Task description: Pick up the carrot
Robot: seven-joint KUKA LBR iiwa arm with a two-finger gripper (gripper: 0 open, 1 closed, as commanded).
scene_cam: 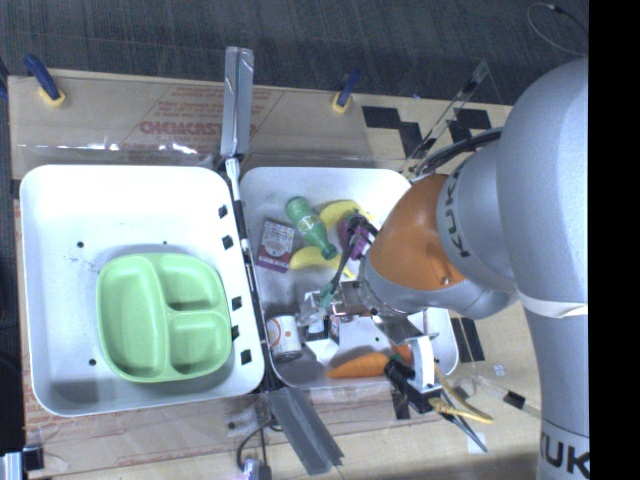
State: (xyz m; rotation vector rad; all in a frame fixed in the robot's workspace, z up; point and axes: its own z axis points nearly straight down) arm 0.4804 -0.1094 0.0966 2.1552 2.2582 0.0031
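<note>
The orange carrot (358, 366) lies along the near wall of the right bin (262, 193), its thick end pointing left. My gripper (326, 314) hangs low inside that bin, just above and a little left of the carrot, and the arm's orange wrist band (415, 248) rises behind it. Nothing can be made out between the gripper and the carrot, and the arm hides part of the bin floor to the right.
A green bottle (308, 224), yellow banana pieces (337, 212), a purple item (351, 230) and a small packet (277, 244) crowd the right bin's far half. A small can (285, 336) lies at its near left. The left bin (60, 193) holds a green divided tray (165, 314).
</note>
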